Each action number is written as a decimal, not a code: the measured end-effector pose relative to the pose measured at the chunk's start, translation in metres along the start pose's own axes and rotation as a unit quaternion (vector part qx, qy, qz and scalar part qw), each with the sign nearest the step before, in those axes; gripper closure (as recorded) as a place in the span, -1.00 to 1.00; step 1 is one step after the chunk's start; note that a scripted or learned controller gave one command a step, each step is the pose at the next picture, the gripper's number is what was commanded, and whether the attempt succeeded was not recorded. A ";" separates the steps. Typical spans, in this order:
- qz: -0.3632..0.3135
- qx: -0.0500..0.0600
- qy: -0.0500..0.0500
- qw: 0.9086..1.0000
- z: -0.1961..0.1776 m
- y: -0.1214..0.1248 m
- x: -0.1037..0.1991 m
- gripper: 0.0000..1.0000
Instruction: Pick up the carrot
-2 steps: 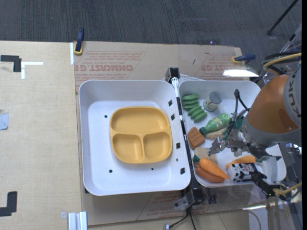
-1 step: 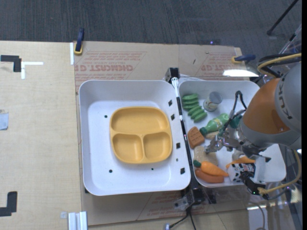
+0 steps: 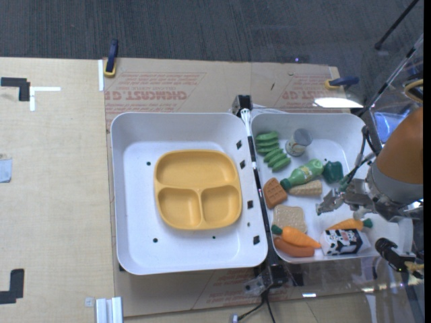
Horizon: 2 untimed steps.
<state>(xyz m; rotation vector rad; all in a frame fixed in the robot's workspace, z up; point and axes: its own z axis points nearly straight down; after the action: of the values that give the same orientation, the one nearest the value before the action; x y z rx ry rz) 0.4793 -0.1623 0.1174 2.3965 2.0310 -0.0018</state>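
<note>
The carrot (image 3: 297, 236) lies in the right bin (image 3: 350, 121), close to that bin's near edge and toward its left near corner, its orange body running roughly along the edge with the green top pointing left; just beneath it, touching, lies a second orange piece (image 3: 293, 249); a slice of bread (image 3: 290, 217) sits just behind it. The gripper (image 3: 335, 201) hangs over the middle of the same bin, toward its right side, at the end of the grey arm with the orange band (image 3: 407, 150); whether the jaws are spread or pressed together I cannot tell, since the metal parts there blur into one another. The carrot is near the jaws but apart from them, lying toward the near edge and to the left of them; nothing can be seen between them. A small milk carton (image 3: 343, 241) stands just right of the carrot, at the near edge; a green bottle (image 3: 304, 173) and a pale wedge (image 3: 306, 190) lie in the middle of the bin; a pea pod (image 3: 271, 149) lies toward the far left corner. The left bin (image 3: 128, 200) carries a yellow divided plate (image 3: 198, 188).
</note>
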 end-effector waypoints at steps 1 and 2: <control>-0.007 0.004 0.007 1.000 0.027 0.008 -0.047 -1.00; 0.037 0.001 0.003 0.999 0.028 0.008 -0.041 -1.00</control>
<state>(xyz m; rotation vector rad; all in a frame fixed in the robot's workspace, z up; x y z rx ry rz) 0.4801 -0.2041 0.0898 2.4734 1.9455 0.0035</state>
